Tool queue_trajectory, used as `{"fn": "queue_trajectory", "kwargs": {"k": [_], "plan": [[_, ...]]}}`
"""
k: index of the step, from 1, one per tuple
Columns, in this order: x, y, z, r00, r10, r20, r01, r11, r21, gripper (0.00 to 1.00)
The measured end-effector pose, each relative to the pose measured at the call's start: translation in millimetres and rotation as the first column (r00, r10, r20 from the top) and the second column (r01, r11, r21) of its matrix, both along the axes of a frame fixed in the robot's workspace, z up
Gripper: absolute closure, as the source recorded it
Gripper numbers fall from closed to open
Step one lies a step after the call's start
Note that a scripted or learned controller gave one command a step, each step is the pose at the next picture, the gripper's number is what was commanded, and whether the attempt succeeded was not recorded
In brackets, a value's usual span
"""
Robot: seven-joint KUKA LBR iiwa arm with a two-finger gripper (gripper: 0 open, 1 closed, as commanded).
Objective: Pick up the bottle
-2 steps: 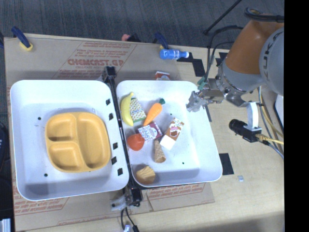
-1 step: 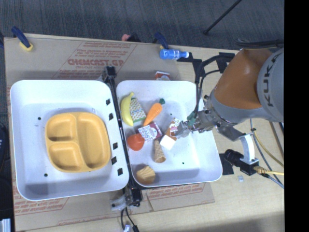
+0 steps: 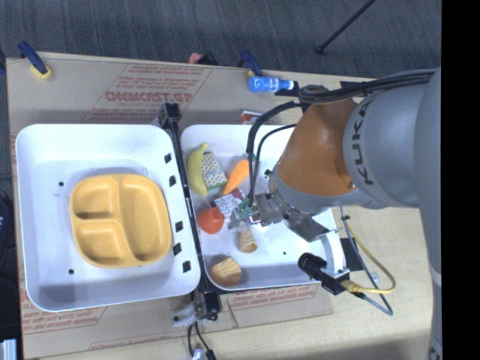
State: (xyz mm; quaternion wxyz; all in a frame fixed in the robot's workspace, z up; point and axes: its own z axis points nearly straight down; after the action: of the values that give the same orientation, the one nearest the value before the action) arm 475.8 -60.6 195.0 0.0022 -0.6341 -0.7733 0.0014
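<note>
One bottle [image 3: 270, 85] far above pincer [image 3: 246, 214]

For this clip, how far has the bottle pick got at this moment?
Done: the arm is over the right bin, with the gripper low among the items, near the tomato and carrot. In hand: nothing visibly held. Left: I cannot make out a bottle among these items, so the grasp and lift appear still to come.

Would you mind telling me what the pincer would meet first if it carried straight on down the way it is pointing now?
Probably the small brown food piece just below the pincer, or the right bin's floor beside it; the tomato sits just to its left. Depth is unclear.
</note>
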Motion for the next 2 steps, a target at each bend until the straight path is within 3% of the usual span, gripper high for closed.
{"fn": "queue_trajectory", "kwargs": {"k": [1, 2], "plan": [[0, 49, -3, 0.994, 0.109, 0.0, -0.109, 0.994, 0.001, 1.0], [0, 144, -3, 0.829, 0.56, 0.003, -0.56, 0.829, 0.0, 1.0]]}}
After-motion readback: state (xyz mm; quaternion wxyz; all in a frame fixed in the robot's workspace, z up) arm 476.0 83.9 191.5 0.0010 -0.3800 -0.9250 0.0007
